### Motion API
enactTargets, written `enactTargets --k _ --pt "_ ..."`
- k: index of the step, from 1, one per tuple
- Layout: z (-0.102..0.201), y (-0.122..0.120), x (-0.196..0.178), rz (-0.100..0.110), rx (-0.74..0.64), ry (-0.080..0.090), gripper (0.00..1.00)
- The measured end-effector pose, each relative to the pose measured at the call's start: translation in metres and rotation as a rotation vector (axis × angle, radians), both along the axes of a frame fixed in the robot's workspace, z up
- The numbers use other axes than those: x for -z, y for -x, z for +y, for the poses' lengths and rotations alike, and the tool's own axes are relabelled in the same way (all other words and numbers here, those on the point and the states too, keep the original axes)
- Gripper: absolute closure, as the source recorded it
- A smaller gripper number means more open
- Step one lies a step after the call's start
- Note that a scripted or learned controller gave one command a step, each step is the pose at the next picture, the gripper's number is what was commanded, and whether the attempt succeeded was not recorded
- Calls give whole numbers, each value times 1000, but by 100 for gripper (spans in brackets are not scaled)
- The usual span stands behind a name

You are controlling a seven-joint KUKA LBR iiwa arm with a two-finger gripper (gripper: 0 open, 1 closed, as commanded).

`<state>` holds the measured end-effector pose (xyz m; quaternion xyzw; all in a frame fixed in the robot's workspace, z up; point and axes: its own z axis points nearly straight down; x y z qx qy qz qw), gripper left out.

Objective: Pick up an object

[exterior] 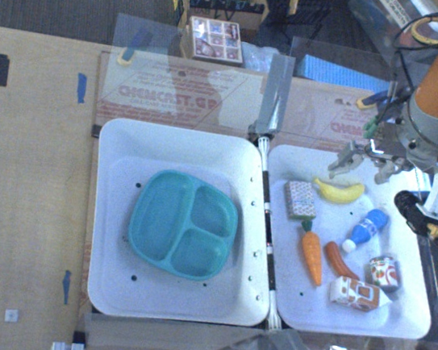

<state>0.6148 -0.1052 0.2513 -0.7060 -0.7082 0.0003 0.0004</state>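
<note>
You are at the approach step: the gripper (365, 161) hovers over the far edge of the right bin (417, 322), fingers spread, gripping nothing. The banana (339, 191) lies just below it, near the patterned block (300, 199); the next move likely calls for a short drop onto it. The far rim is close, but there is open floor between banana and blue bottle (366, 230).
</note>
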Motion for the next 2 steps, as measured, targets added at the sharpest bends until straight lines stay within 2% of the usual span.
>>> enactTargets --k 1,2 --pt "-57 0 76 -1 -47 0 0" --pt "-103 17 138 -33 24 9 0"
